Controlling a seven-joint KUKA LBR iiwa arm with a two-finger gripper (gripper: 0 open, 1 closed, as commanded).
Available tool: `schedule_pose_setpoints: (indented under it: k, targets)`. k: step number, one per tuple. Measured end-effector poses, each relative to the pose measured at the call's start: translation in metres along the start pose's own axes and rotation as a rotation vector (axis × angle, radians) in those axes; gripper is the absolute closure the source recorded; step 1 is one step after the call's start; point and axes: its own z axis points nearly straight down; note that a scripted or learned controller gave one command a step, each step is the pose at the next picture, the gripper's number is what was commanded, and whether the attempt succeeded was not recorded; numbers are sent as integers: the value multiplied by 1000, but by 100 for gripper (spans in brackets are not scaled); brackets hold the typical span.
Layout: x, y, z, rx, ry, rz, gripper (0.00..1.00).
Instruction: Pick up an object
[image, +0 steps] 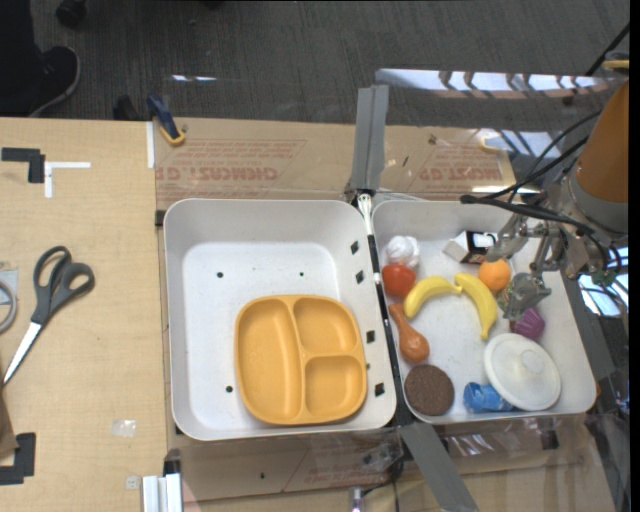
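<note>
The gripper hangs beside the plum; finger state unclear. The plum looks light, smooth, likely slippery: grasp across its middle.

Tray in left bin, banana in right bin

Arm reaching from right, pincer lowered
</note>
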Motion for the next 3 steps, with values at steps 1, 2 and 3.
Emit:
schedule_pose_setpoints:
  k: [1,2,3]
  targets:
    - [-22,-23,128,2,-16,105,0]
    - [-46,-14,142,1,-4,229,0]
    - [-48,-14,130,2,-10,226,100]
